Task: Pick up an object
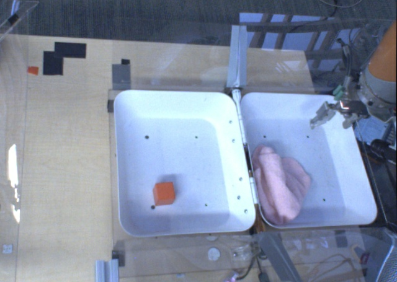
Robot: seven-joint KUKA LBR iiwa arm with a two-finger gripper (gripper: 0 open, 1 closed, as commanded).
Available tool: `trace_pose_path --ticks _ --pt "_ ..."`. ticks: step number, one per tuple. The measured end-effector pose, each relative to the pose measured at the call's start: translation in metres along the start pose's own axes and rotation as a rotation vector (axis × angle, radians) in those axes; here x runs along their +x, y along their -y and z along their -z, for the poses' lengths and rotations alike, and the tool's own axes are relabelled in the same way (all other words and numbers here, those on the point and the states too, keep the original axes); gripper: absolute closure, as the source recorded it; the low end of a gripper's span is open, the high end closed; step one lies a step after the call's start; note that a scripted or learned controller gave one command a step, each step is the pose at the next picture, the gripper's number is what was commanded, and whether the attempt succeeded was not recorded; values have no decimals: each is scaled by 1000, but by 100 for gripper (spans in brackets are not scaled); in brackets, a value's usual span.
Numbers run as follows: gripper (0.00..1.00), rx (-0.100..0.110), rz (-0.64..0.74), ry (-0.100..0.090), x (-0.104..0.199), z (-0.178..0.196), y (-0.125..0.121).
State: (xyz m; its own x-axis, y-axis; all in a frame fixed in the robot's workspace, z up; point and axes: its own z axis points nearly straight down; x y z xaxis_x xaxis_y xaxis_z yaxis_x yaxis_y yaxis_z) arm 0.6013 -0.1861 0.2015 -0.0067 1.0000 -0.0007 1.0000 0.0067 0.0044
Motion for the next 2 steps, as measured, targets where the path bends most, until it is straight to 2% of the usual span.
trace_pose_path --ticks 1,2 --pt "0 1 -41 0 30 -99 27" --pt "0 -13 4 0 92 -110 66"
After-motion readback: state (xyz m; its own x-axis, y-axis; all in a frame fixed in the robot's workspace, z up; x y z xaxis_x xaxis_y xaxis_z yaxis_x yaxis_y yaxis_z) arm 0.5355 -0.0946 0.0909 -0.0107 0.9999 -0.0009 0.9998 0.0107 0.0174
